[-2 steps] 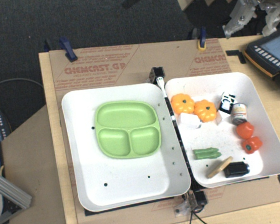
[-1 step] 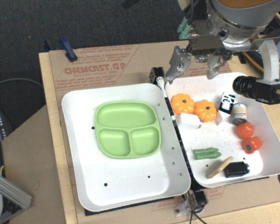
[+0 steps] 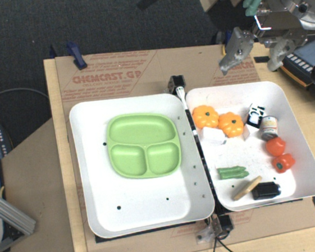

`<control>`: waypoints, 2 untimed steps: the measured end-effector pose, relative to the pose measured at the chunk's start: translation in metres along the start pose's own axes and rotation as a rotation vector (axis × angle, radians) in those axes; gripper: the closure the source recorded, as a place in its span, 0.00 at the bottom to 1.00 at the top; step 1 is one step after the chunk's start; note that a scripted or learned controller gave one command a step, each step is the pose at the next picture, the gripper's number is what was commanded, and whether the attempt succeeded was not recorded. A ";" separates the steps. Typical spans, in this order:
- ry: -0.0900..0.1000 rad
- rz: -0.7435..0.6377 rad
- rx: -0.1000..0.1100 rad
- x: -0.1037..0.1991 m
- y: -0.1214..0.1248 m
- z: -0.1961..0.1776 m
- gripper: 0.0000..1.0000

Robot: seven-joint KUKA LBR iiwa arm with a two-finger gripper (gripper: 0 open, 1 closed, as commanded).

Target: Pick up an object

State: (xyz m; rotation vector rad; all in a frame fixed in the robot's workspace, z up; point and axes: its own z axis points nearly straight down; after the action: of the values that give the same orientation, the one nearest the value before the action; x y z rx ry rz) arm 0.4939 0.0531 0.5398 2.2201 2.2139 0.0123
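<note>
The right bin [image 3: 291,107] holds several small items. Two orange pumpkins [image 3: 204,116] [image 3: 231,124] lie near its back left, with a white piece [image 3: 215,136] beside them. A black-and-white object [image 3: 255,115] and a small can [image 3: 268,128] sit to their right. Farther forward are a red tomato [image 3: 276,147], a red pepper [image 3: 284,163], a green pod [image 3: 232,171], a wooden stick [image 3: 246,188] and a black block [image 3: 265,190]. My gripper [image 3: 255,55] hovers above the bin's back edge, open, its fingers [image 3: 234,53] spread wide with nothing between them.
The left bin [image 3: 92,175] carries a green divided plate [image 3: 144,145]. A black clamp [image 3: 176,83] sits at the back where the bins meet. Cardboard surrounds both bins, with a blue clip [image 3: 76,54] at its back left.
</note>
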 end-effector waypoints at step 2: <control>0.001 -0.009 0.004 0.063 -0.016 0.140 0.00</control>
State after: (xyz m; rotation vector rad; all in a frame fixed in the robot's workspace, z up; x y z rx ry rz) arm 0.4795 0.1160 0.4000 2.2131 2.2263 0.0088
